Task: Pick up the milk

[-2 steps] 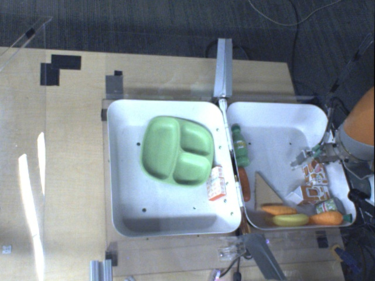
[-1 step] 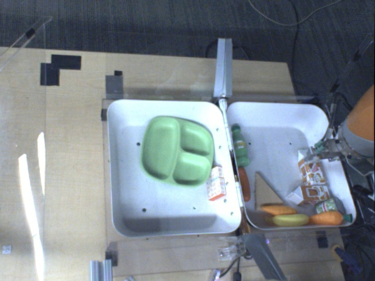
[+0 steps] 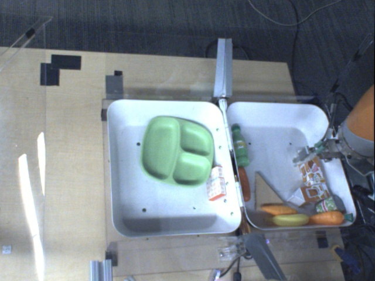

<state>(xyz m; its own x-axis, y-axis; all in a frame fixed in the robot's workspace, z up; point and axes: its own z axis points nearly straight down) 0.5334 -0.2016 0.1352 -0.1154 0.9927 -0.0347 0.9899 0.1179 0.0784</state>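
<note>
The claw (image 3: 309, 152) sits low in the right bin (image 3: 275, 122), near that bin's right wall, at the end of the arm (image 3: 358, 124) that enters from the right edge of the view. Its metal fingertips point left, toward the middle of the bin floor. Whether they stand wide or narrow cannot be told at this size, and nothing is seen between them.

Just below the claw lies a flat packet (image 3: 313, 179) with an orange and white pattern, running lengthwise toward the bin's near right corner. A small green-topped item (image 3: 328, 205) rests at the packet's lower end; its kind cannot be told.

Along the near wall of the right bin lie three items close together: a carrot (image 3: 328, 218) at the right, a yellow banana (image 3: 290, 219) beside it, and a second orange piece (image 3: 279, 209) just above the banana.

Against the left wall of the right bin lies a green bottle (image 3: 239, 147), with a red sausage-shaped item (image 3: 245, 185) just below it.

The milk (image 3: 217, 184), a small white carton with red print, lies in the left bin (image 3: 126, 174), close to that bin's right wall. It touches or nearly touches the lower right corner of a green divided plate (image 3: 177, 150) that occupies the middle of the left bin. The milk is well apart from the claw, with the wall between the bins lying between them.

Both bins rest on the wooden bench (image 3: 64, 157).
</note>
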